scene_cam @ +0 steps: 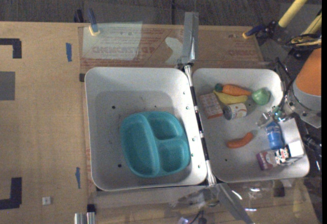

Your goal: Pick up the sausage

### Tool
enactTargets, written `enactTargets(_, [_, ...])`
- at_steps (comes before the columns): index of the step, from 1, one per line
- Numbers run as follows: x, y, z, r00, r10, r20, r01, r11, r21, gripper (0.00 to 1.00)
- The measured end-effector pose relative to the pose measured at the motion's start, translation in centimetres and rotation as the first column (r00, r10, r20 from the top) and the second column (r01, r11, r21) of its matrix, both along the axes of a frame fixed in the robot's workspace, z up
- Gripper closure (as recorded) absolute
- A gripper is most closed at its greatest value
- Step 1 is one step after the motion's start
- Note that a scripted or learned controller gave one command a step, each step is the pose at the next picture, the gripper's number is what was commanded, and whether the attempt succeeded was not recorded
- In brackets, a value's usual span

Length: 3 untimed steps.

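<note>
The sausage (240, 140) lies loose on the right bin (225, 169) floor, free for a top grasp, while the end effector (272, 114), possibly empty, hovers just beside, its opening unreadable

Arm (311, 82) at right edge, claw (276, 114) hanging low

Bench (41, 131), brown board: two white bins side by side, left bin (97, 90), right bin (214, 167), touching.
</note>
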State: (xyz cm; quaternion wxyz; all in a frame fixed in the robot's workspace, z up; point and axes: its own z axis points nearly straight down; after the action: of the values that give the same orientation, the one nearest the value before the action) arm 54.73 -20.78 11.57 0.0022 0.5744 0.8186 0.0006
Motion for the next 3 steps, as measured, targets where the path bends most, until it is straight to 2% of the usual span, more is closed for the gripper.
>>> enactTargets(1, [0.0, 0.0, 0.0, 1.000, 0.000, 0.000, 0.000, 1.000, 0.000, 0.00])
enactTargets(2, [-1.7, 0.0, 0.3, 0.991, -0.134, -0.002, 0.134, 0.991, 0.002, 0.00])
enactTargets(3, [-4.1, 4.7, -2.8, 0.999, -0.037, 0.008, 0.037, 0.999, -0.001, 0.00])
